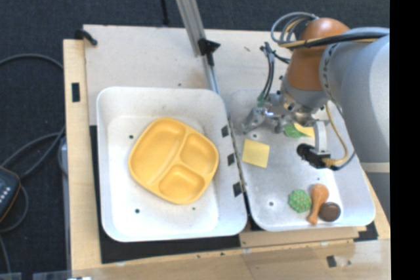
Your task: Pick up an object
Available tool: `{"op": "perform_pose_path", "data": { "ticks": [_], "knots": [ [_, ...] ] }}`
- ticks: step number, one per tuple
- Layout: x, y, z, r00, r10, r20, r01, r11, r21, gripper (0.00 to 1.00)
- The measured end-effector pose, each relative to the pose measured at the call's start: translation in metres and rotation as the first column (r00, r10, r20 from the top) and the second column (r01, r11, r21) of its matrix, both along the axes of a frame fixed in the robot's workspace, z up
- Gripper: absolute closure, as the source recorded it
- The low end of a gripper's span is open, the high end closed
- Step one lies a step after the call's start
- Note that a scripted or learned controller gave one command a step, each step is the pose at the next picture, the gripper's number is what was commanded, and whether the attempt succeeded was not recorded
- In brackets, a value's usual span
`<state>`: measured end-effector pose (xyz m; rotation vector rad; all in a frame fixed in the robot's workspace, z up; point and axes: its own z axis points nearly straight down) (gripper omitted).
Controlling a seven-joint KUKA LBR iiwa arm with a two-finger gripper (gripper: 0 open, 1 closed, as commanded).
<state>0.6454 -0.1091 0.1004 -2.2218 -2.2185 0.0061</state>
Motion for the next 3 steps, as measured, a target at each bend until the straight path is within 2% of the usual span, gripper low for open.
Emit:
{"op": "perform_pose_path", "data": {
  "ticks": [1,3],
  "knots": [
    [0.002,-0.001,0.015,1.0,-0.004,0.008,0.004,1.0,0.0,1.0],
    [-0.002,-0.004,0.14,1.0,0.0,0.011,0.0,1.0,-0.001,1.0]
  ]
}}
